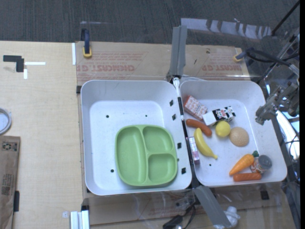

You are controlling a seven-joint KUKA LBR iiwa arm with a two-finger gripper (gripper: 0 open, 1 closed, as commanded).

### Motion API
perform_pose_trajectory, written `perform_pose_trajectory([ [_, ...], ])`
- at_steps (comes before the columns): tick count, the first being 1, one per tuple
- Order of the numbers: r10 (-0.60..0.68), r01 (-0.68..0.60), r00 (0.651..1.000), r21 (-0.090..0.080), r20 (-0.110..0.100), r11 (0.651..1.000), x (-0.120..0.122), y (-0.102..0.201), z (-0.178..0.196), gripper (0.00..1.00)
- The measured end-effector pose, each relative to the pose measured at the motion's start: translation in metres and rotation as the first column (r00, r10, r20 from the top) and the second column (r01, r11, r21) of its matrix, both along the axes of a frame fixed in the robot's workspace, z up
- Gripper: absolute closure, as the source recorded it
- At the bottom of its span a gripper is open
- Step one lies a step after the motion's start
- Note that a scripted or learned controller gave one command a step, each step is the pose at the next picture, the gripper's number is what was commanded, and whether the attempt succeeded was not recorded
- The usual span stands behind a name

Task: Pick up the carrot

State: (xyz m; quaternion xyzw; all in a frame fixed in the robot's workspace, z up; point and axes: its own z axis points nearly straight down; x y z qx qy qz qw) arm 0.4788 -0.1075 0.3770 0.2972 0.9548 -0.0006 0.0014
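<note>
Hovering my hand (pixel 265 112) at the right rim of the right-hand shallow white bin (pixel 248 87), nothing in it; whether it's released or clenched I can't tell from here. Step in hand, as I read it: approach, no grasp yet. The stubby orange carrot with a green tip (pixel 243 163) lies tilted near the bin's front right corner. It sits just above a long red-orange sausage-shaped piece (pixel 247 177) and just beside a small grey-capped jar (pixel 262 163), with a tan egg-shaped ball (pixel 239 137) near it further back. Next move calls for shifting toward the front corner, aligning across the carrot's narrow width, then descending without snagging the jar. Tight neighbours are the likely failure point.
</note>
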Motion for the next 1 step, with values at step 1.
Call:
perform_pose_trajectory([
  [1,0.38,-0.38,0.925,0.002,-0.002,0.925,-0.0003,0.021,-0.1481,1.0],
])
